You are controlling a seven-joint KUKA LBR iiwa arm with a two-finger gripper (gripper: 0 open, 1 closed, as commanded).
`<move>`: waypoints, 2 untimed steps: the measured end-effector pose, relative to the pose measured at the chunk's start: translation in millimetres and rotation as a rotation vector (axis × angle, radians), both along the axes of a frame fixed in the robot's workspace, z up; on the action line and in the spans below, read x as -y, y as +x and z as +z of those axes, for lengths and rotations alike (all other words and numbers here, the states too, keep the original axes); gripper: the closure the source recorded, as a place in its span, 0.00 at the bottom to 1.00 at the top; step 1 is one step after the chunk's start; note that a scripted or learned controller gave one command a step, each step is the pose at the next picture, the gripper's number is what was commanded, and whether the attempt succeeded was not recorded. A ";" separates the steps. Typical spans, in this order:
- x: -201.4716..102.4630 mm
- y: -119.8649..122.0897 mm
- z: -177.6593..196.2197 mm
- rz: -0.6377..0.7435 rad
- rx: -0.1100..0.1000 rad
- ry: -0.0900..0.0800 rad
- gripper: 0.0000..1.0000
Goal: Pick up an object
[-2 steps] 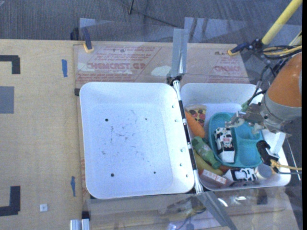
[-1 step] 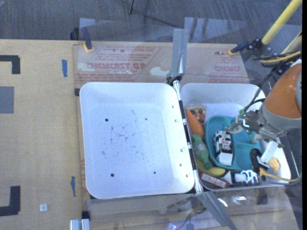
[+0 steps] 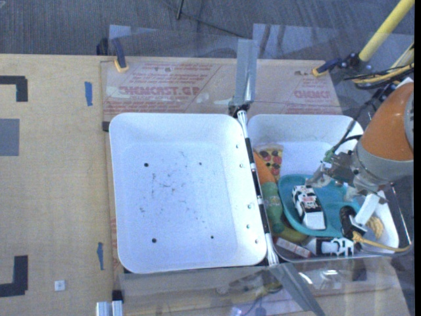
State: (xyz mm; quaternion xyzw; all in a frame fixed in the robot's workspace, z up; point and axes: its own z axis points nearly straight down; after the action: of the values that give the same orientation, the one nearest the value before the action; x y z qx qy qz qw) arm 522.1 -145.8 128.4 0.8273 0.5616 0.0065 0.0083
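Note:
The right white bin holds a heap of objects. A teal dish lies in its middle with a white and black toy car on it. An orange printed packet lies along the bin's left wall, with a green item below it. A black and white item and a yellow piece sit near the front edge. My gripper hangs low over the bin's right half, just right of the teal dish and above the car. The orange-banded wrist hides the bin's right wall.
The left white bin sits beside the right one, with a shared rim between them. A cardboard sheet lies behind both bins. A yellow pole and cables cross the top right corner.

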 end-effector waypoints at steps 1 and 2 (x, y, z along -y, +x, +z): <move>33.0 31.4 -33.3 0.130 0.006 -0.004 0.00; 31.3 33.3 -22.1 0.132 0.011 -0.004 1.00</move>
State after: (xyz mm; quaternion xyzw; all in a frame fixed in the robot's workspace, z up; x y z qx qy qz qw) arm 555.4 -177.1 106.3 0.7884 0.6149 0.0106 0.0124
